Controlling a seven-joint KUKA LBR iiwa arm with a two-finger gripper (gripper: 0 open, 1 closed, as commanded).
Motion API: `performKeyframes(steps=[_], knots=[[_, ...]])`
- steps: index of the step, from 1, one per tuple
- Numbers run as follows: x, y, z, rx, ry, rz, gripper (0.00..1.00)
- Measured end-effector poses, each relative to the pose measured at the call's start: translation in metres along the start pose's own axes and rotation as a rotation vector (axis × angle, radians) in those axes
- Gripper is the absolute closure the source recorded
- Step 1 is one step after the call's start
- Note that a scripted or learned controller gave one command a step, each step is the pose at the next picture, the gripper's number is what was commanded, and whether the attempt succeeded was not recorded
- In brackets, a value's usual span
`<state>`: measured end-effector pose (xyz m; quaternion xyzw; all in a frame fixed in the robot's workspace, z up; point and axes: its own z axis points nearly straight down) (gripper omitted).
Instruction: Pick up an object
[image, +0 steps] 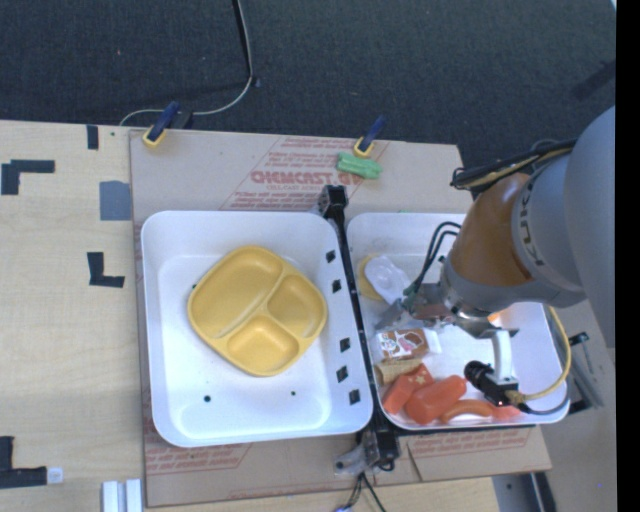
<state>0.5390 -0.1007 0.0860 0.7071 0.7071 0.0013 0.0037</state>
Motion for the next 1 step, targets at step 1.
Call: performKeyframes(steps=[1], knots=[[-0.004, 0.0019, -0.0112, -0.005, -0.007, 0.003, 1.0]])
